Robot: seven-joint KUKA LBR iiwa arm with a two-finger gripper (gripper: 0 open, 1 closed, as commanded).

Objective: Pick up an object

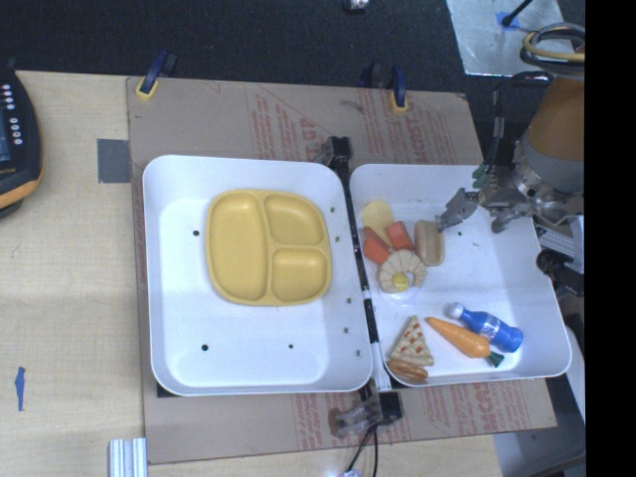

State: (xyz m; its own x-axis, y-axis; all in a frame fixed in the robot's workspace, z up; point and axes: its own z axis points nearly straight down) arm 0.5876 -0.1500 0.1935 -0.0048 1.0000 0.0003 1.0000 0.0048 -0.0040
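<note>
Toy food lies clustered in your right bin (527,296): a tan bread piece (428,241) just beside an orange sausage (398,235), a round slice with a yellow centre (400,271) below them, and a carrot (459,337) touching a blue bottle (489,328) near the front wall. Your gripper (479,214) hangs over the bin's far part, right of the bread piece, fingers spread apart with nothing between them. Your left bin (169,296) carries a yellow divided plate (266,245).

Arm in from right, end effector (478,214) low, fingers spread
</note>
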